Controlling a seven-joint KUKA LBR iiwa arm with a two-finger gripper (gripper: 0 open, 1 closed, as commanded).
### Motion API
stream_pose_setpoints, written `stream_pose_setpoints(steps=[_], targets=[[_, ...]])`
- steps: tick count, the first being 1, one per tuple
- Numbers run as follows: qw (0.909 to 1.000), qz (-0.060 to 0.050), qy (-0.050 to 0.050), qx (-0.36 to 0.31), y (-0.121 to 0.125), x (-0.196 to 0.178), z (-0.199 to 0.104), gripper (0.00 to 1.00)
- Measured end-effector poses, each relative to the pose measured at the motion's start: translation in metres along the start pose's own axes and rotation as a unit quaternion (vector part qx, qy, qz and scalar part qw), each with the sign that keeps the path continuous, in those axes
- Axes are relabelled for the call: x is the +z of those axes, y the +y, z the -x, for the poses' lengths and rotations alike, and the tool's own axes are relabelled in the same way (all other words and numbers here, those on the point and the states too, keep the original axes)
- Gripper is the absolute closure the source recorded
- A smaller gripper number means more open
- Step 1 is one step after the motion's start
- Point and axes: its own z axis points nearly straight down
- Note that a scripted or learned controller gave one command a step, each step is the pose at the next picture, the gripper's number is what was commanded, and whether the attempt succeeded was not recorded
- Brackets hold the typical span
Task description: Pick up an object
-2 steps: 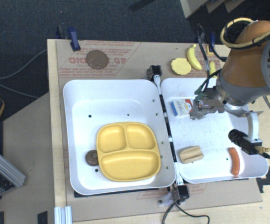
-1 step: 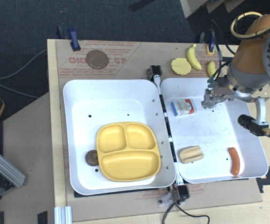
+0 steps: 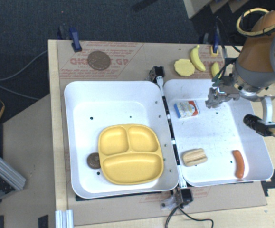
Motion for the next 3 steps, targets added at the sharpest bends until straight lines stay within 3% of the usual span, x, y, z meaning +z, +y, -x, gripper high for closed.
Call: stream_pose_setpoints(steps=[3], targets=[[1.0000, 0.004, -0.002, -0.001, 0.002, -0.030, 0.000, 1.00]])
